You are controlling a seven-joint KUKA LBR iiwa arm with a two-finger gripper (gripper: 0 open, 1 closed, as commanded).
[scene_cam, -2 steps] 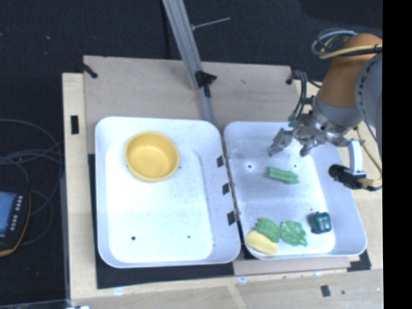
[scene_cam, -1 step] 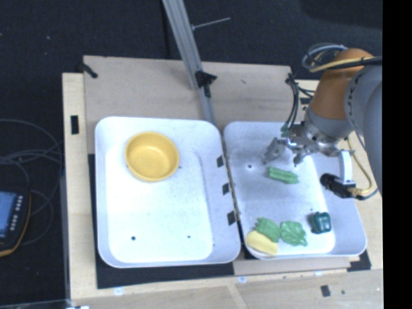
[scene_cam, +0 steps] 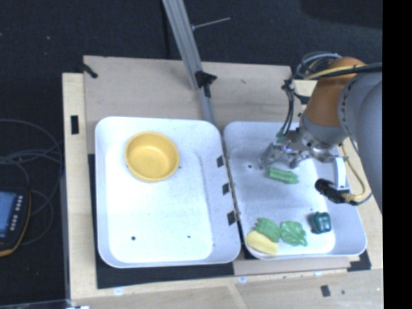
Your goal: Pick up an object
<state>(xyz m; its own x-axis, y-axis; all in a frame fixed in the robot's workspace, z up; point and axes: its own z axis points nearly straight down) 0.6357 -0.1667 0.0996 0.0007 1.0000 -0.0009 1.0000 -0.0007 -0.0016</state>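
My gripper (scene_cam: 281, 159) hangs over the upper middle of the right bin (scene_cam: 254, 137), reaching in from the right. A small green object (scene_cam: 284, 175) lies on the bin floor just below its fingers, close to them; I cannot tell whether they touch it. Along the right bin's front edge lie a yellow piece (scene_cam: 260, 242), a leafy green piece (scene_cam: 267, 228), a second green piece (scene_cam: 293, 233) and a dark green block (scene_cam: 319, 223). A yellow bowl (scene_cam: 152, 156) sits in the upper left of the left bin (scene_cam: 161, 230).
A grey metal post (scene_cam: 185, 37) slants up from between the bins at the back. Black cables (scene_cam: 335, 190) trail from the wrist over the right bin's right side. The wooden bench (scene_cam: 141, 82) surrounds both bins.
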